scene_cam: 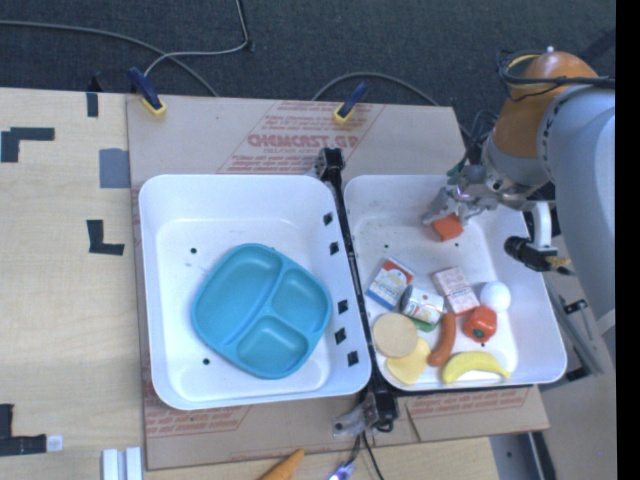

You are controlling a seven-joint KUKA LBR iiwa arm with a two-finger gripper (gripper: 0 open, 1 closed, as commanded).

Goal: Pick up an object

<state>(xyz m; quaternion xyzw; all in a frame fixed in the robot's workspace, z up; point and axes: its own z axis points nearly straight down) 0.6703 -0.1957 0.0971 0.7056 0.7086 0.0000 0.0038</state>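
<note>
My gripper (455, 206) hangs over the far part of the right bin (520, 268), at the end of the grey arm with the orange band (535, 88). A small orange block (447, 229) sits right at its tip, touching it or just below it. Nearer in the same bin lie a blue and white carton (388, 283), a pink box (455, 288), a white egg (494, 295), a red pepper (481, 323), a sausage (445, 338), a banana (473, 368) and a tan round disc (395, 335).
The left bin (170, 218) holds a blue divided plate (262, 310). Black clips (343, 258) run along the wall between the two bins. Cardboard (290, 143) lies under both bins, held by blue and yellow clamps (148, 93) at the far edge.
</note>
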